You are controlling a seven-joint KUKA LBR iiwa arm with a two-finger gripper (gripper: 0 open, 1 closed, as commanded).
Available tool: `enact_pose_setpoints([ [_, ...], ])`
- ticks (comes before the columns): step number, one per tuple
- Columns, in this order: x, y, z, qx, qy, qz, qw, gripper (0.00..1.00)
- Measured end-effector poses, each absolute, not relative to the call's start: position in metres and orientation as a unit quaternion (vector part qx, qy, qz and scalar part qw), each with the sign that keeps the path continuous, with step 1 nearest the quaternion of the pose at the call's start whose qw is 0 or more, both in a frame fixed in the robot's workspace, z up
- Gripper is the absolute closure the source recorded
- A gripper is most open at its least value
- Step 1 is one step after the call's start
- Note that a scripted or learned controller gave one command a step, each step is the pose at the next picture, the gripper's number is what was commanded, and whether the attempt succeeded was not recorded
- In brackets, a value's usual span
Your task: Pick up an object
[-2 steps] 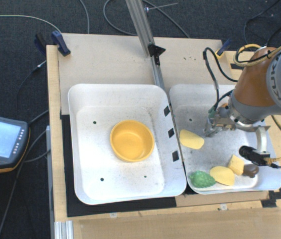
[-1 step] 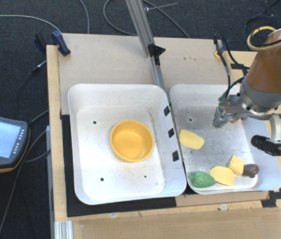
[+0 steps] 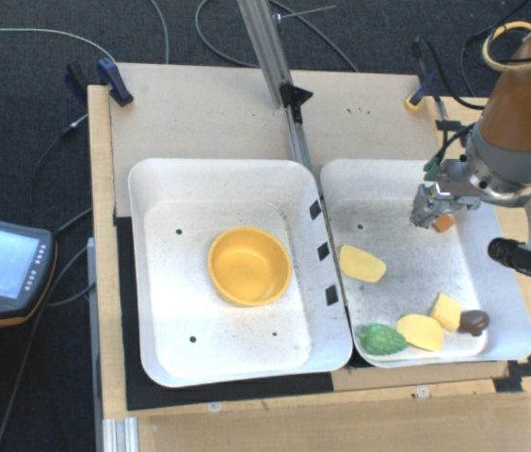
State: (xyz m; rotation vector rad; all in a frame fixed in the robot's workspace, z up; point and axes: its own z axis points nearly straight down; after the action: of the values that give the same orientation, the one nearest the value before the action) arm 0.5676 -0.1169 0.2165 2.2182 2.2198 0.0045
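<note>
My gripper (image 3: 432, 211) hangs over the upper right part of the right bin (image 3: 378, 172). A small orange piece (image 3: 445, 222) peeks out at the gripper's lower tip, touching it or just under it. Lower in the same bin lie a flat yellow piece (image 3: 362, 264), a green lump (image 3: 381, 338), a yellow wedge (image 3: 421, 331), a pale yellow block (image 3: 447, 312) and a small brown object (image 3: 474, 322). A yellow bowl (image 3: 249, 266) stands upright in the middle of the left bin (image 3: 152, 182).
A slanted metal rail (image 3: 275, 55) runs down to the divide between the bins. A handheld pendant (image 3: 2, 266) lies off the bench at left. Blue clamps (image 3: 113, 78) grip the bench's back corners, and cables trail on the floor behind.
</note>
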Motion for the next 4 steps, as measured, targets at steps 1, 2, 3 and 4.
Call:
enact_pose_setpoints([
  [1, 0.568, -0.117, 0.26, 0.707, 0.707, 0.0015, 0.002, 1.0],
  [2, 0.583, -0.074, 0.254, 0.706, 0.709, 0.0004, 0.0, 1.0],
  [3, 0.595, -0.018, 0.258, 0.705, 0.709, 0.0008, 0.0, 1.0],
  [4, 0.602, 0.039, 0.261, 0.705, 0.709, 0.0008, 0.0, 1.0],
])
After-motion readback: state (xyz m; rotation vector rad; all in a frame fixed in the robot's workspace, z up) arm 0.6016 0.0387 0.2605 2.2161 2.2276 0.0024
